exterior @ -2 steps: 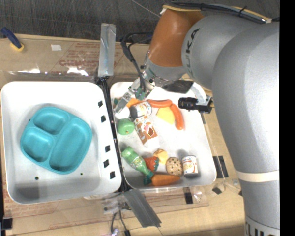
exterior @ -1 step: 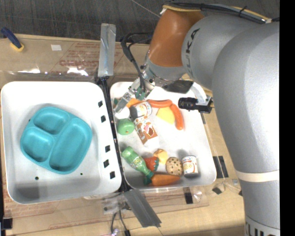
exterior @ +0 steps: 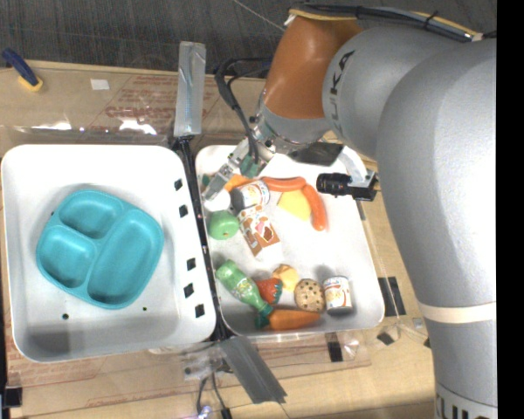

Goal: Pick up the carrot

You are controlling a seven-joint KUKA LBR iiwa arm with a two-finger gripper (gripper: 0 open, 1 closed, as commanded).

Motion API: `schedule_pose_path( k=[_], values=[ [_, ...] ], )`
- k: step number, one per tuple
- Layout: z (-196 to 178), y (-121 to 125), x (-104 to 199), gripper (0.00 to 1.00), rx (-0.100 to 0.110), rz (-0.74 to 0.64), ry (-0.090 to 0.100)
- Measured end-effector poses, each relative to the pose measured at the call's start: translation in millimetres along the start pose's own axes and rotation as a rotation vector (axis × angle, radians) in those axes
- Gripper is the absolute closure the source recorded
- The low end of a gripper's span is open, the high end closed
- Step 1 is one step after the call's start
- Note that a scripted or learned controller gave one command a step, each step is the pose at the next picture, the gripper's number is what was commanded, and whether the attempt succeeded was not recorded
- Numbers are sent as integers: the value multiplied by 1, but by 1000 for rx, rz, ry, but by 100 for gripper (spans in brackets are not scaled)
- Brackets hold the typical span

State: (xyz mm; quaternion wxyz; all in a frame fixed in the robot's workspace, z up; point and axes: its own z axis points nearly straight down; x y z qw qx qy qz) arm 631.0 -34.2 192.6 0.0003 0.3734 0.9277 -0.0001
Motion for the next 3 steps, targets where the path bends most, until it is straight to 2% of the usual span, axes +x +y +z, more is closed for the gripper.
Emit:
schedule_pose_path(
  k=[1,2,3],
  values=[
    [0,0,0,0,0,0,0],
    [100,-50,-65,0,6,-84,5],
    [85,-44,-65,100,0,-96,-2]
  ],
)
